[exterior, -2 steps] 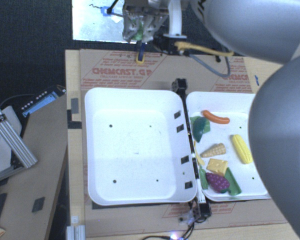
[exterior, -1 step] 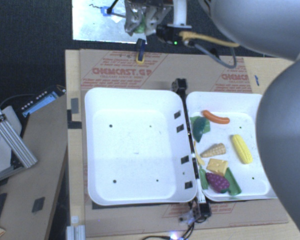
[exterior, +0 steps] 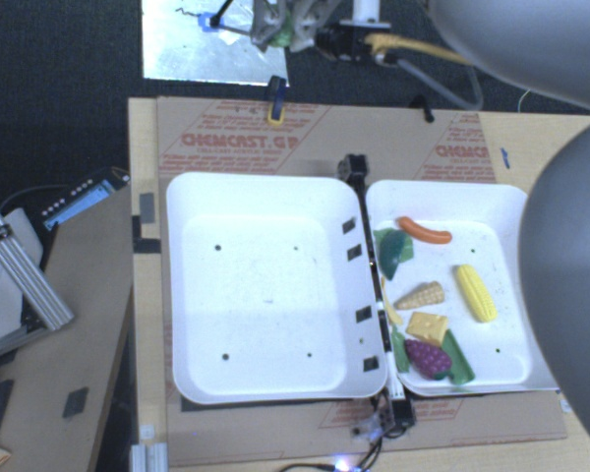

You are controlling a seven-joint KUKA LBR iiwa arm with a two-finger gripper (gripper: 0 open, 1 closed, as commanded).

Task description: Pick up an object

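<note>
camera view: right bin (exterior: pixel 506 205) holding a cluster of small toy foods. hot dog (exterior: pixel 425 231) near the back, lying crosswise. green leafy piece (exterior: pixel 393 251) just left of it, close against the divider (exterior: pixel 367 264) between the bins. waffle cone (exterior: pixel 420 295) in the middle, tip pointing left. corn cob (exterior: pixel 476 292) to its right, lying lengthwise and apart from its neighbours. yellow cheese wedge (exterior: pixel 428 326) just in front of the cone, and purple grapes (exterior: pixel 428 359) resting on a green leaf (exterior: pixel 459 362) near the front wall. left bin (exterior: pixel 256 293) alongside, bare white floor.

probably all hollow plastic: light, rigid, smooth, inclined to skid or roll under a pinch rather than break. corn cob looks like the easiest take: clear space around it, best pinched across its narrow width at mid-length. hot dog similar, though rounder and likelier to roll. grapes bumpy, so better bite, but crowded by cheese and leaf. cone tapered, apt to squirt out of the jaws.

gripper (exterior: pixel 287 23) raised high at the top of the view, over the far edge of the bench, well apart from every item and back-left of the right bin. something green glimpsed among the fingers, too blurred to call a held object; open or closed, cannot tell.
</note>
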